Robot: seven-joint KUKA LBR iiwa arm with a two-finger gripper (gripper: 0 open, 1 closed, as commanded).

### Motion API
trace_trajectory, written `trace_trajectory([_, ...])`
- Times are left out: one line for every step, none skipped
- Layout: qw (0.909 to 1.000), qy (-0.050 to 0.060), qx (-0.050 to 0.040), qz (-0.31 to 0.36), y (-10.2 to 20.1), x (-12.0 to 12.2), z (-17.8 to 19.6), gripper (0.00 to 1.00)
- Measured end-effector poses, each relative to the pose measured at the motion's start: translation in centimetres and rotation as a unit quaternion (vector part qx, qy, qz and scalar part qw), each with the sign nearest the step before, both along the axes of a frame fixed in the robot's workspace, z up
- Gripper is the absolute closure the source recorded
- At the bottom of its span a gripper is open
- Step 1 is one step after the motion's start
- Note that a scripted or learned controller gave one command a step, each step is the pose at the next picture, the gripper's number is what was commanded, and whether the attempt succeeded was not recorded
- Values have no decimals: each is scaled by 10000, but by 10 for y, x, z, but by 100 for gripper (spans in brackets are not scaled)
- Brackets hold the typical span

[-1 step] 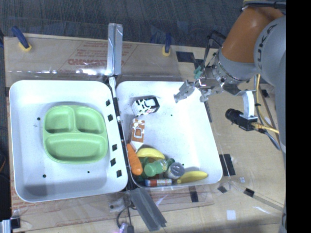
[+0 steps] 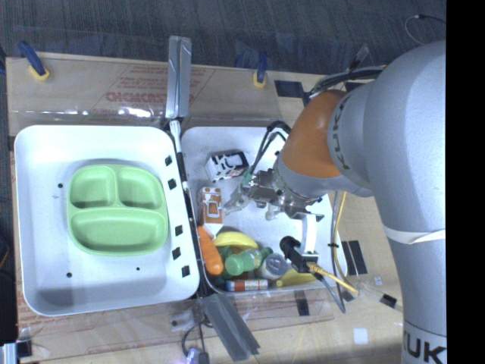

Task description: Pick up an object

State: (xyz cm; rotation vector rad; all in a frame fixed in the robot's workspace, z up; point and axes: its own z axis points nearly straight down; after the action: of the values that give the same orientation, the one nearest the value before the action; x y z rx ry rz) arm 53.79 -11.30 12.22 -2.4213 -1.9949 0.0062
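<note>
My gripper (image 2: 267,197) hangs over the middle of the right bin (image 2: 227,139), below the orange wrist band, and the arm covers much of it. Along the bin's front and left side lie a yellow banana (image 2: 236,240), a green bottle (image 2: 244,262), an orange carrot (image 2: 211,253), a red-and-white marker (image 2: 248,284) and a small orange-and-white box (image 2: 211,202). A black-and-white item (image 2: 226,164) sits toward the back left. The gripper is just right of the box and behind the banana. I see nothing held in it.
The left bin (image 2: 38,203) holds a green divided plate (image 2: 117,208). A grey divider bar (image 2: 179,74) runs between the bins at the back. The big grey arm covers the right bin's right side. Blue clamps (image 2: 32,59) grip the bench's back edge.
</note>
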Motion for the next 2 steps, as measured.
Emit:
trace_trajectory([10000, -14, 0, -80, 2, 75, -31, 0])
trace_trajectory([10000, -2, 7, -56, 3, 75, -21, 100])
